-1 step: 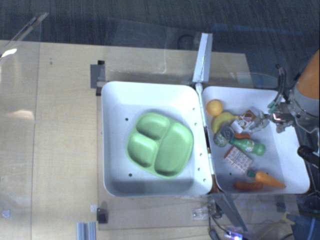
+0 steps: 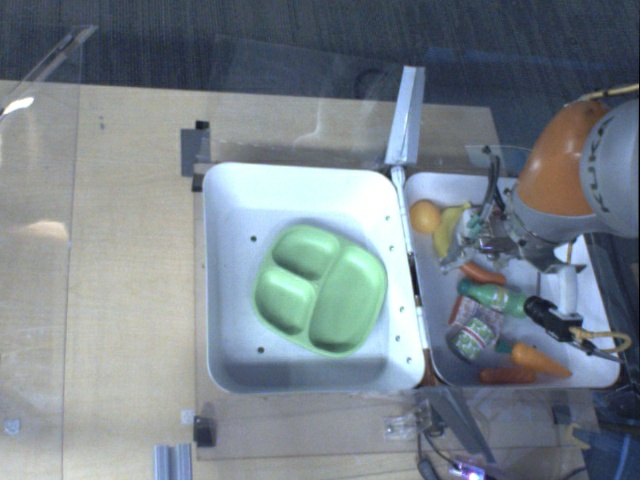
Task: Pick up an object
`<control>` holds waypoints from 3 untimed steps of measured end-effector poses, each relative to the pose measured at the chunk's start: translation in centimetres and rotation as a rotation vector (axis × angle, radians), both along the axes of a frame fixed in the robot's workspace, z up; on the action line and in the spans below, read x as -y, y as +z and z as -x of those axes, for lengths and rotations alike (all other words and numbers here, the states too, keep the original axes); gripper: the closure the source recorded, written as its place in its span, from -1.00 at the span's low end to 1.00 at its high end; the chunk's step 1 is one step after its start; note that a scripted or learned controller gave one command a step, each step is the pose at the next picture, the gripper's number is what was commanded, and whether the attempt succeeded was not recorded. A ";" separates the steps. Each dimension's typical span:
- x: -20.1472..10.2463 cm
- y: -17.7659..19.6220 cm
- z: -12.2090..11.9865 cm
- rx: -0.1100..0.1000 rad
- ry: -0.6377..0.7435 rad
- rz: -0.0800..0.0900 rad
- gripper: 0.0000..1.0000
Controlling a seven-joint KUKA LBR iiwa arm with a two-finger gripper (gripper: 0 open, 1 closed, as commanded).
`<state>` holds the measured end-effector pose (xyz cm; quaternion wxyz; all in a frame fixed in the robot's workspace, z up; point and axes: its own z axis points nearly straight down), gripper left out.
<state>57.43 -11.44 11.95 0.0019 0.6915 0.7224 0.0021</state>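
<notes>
- The tabletop (image 2: 120, 268) carries two white bins side by side. The left bin (image 2: 225, 183) holds a green divided plate (image 2: 322, 288), lying flat near its middle.
- The tool (image 2: 487, 231) hangs low over the far left part of the right bin (image 2: 430, 298), under the orange band of the arm (image 2: 570, 173). From this angle it is a tangle of metal and cable, so I cannot tell whether it is apart or together, or whether anything is in it.
- In that bin's far left corner an orange ball (image 2: 425, 216) touches a yellow piece (image 2: 450, 224), whose right end is hidden by the tool.
- A thin orange-red piece (image 2: 482, 269) lies just on the near side of the tool, partly covered.
- Near the bin's middle a green bottle (image 2: 492, 299) lies on its side. A small packet (image 2: 473, 334) with an unreadable label lies just beside it.
- Along the near edge lie a carrot (image 2: 537, 360) and a darker red piece (image 2: 505, 376) of unclear shape.
- The arm hides part of the bin's right edge.
</notes>
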 end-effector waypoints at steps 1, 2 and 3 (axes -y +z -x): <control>-1.1 -3.1 -4.3 0.004 -0.096 0.000 -1.00; -1.3 -2.0 -4.6 0.011 -0.088 -0.001 1.00; 1.2 8.7 -2.1 0.000 -0.223 0.000 1.00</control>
